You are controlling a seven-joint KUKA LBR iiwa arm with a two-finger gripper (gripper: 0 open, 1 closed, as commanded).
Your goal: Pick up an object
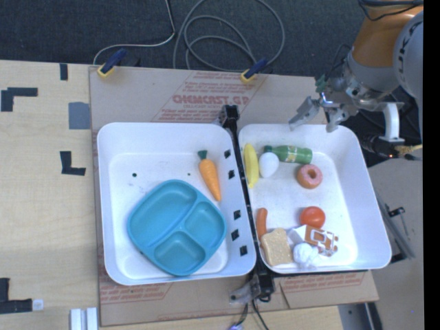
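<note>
My gripper (319,116) hangs above the back rim of the right bin (364,177), its two fingers spread apart with nothing between them. Below it in that bin lie a green bottle (289,155), a white egg (268,164), a yellow banana (250,164) and a pink doughnut (310,177). Nearer the front are a tomato (313,216), a sausage (262,222), a slice of bread (277,247) and a small red-and-white pack (321,239). The left bin (110,184) holds a blue divided plate (177,227) and a carrot (210,175).
Both bins sit on a cardboard sheet (199,98) held by blue-and-yellow clamps (110,63) at the back. Loose cable (227,40) loops on the dark floor behind. The arm's orange band (385,36) rises at the upper right.
</note>
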